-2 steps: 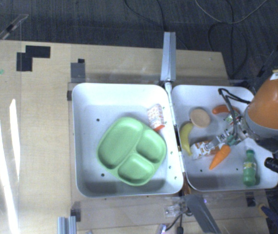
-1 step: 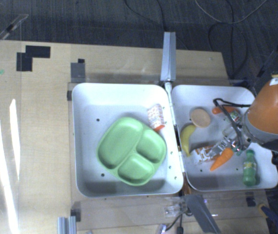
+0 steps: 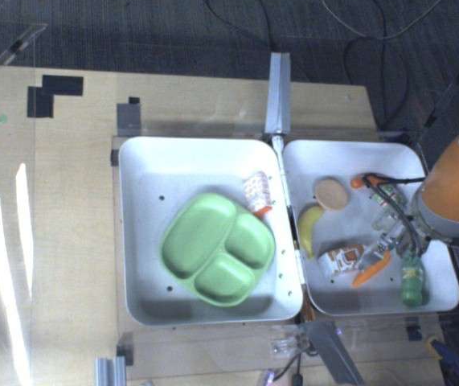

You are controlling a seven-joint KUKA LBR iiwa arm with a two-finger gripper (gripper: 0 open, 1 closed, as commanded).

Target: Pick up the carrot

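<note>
Carrot, likely a light, stiff, smooth toy, lies just beside the pincer; grip mid-length. Finger state: cannot tell.

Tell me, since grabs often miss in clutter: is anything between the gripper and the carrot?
Nothing visible. The gripper is right at the carrot in the right bin; a small packet touches the carrot's left side.

carrot orange | divided plate green (pale) | bins white
</note>
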